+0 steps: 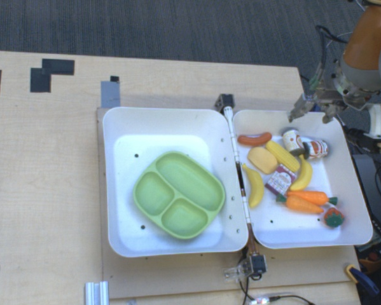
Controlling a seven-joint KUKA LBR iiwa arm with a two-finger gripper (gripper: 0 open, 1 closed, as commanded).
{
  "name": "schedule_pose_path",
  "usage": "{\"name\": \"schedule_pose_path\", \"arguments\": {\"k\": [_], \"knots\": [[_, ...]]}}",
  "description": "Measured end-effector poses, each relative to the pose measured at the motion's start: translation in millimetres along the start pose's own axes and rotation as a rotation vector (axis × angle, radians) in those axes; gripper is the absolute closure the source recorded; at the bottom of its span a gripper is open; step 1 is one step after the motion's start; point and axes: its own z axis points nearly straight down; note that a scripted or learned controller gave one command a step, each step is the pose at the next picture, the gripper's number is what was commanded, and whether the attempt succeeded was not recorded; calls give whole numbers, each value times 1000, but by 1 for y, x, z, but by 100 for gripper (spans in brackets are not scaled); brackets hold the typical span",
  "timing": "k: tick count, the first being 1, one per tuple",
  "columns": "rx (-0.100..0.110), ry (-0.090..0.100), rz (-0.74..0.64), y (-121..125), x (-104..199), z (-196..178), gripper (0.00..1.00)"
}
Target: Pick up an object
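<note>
Pale wooden bench (44,170), dark grey carpet (152,18)

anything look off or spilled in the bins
Nothing looks spilled or damaged. The toy food is heaped loosely in the right bin; the small bottle lies on its side and the bananas overlap other pieces. The green divided plate sits askew in the left bin. The gripper is above the right bin's far edge.

Two white bins (117,189) on the table; one green divided plate (179,194) at nine o'clock; at three o'clock: two bananas (255,186), one sausage (255,138), one carrot (306,201), one small bottle (304,146), one strawberry (333,217), one purple packet (280,181)
</note>
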Motion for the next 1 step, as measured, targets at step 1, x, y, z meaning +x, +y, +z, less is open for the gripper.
{"name": "schedule_pose_path", "arguments": {"k": [1], "knots": [[-11, -3, 0, 5, 18, 103, 0]]}}
